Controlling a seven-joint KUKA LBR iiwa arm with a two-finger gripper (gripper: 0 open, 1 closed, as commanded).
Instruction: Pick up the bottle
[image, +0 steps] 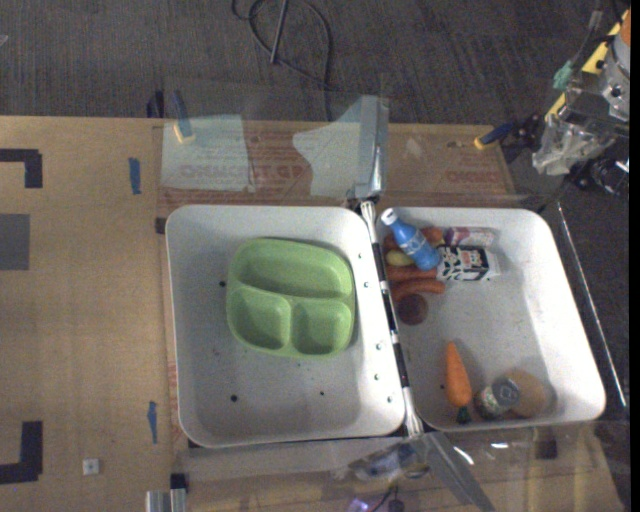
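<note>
We see one small blue plastic bottle with a white cap (410, 241) lying tilted against the right bin's far-left wall, the gripper (572, 135) parked well apart at far right, grip state unclear, so it should approach from above, avoiding the one milk carton (466, 262) and two carrots (457, 374).

Even, soft overhead light; the white bins (300, 425) look slightly washed out, shadows faint, the whole picture mildly blurred.
</note>
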